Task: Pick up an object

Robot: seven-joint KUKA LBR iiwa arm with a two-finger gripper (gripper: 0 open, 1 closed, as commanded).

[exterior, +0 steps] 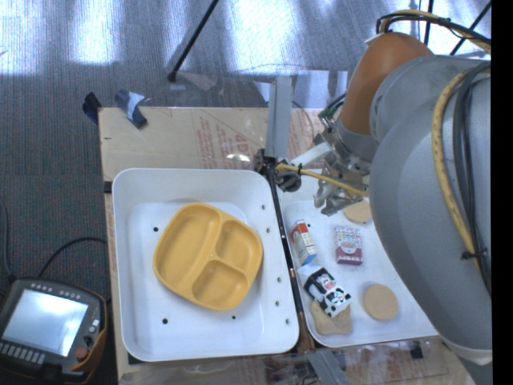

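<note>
Cookie (381, 301) near right bin's (401, 335) front rim, pincer (330, 203) well apart

bench (200, 139): brown board top | left white bin (128, 215) at 9 o'clock | right white bin (417, 315) at 3 o'clock, touching edges | blue tape scrap (132, 107) at 11 o'clock

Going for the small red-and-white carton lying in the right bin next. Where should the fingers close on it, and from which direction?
Judging by its pose, come straight down from above. The red-and-white carton lies flat on the right bin floor, long axis running roughly toward and away from the camera. Close the fingers across its narrow width at mid-length. The bin wall sits close on its left, so that finger has little room; the black-and-white carton below stays clear.
</note>
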